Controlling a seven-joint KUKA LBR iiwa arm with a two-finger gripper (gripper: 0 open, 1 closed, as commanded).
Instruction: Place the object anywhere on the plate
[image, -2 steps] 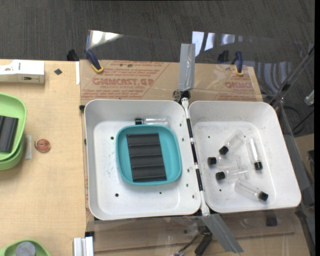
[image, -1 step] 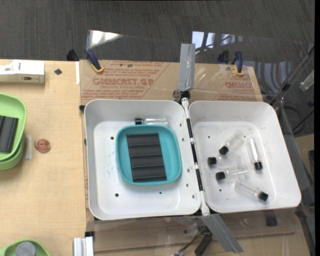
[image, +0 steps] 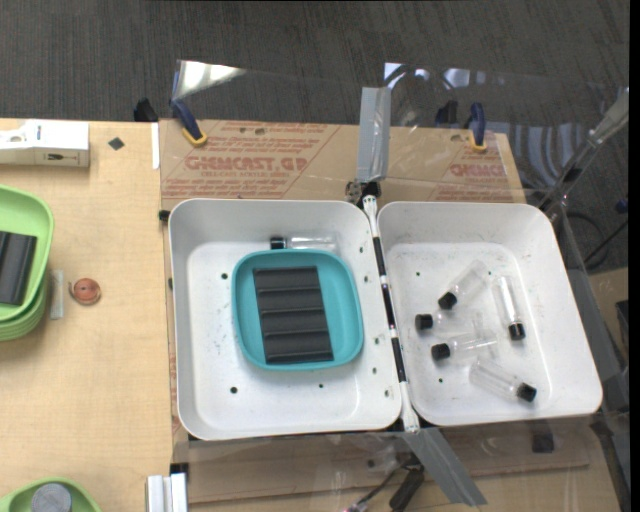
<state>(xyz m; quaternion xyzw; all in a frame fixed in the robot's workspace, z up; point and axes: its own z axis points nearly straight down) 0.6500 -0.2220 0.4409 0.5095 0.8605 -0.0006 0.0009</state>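
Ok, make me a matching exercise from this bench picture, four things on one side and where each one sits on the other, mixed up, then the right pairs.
Things:
1. teal plate
2. clear vial beside the plate
3. group of black-capped vials
4. green tray

Places:
A. right bin
B. wooden bench, at the view's left edge
C. middle of the left bin
D. left bin, along the plate's far edge

Pairs: 1-C, 2-D, 3-A, 4-B
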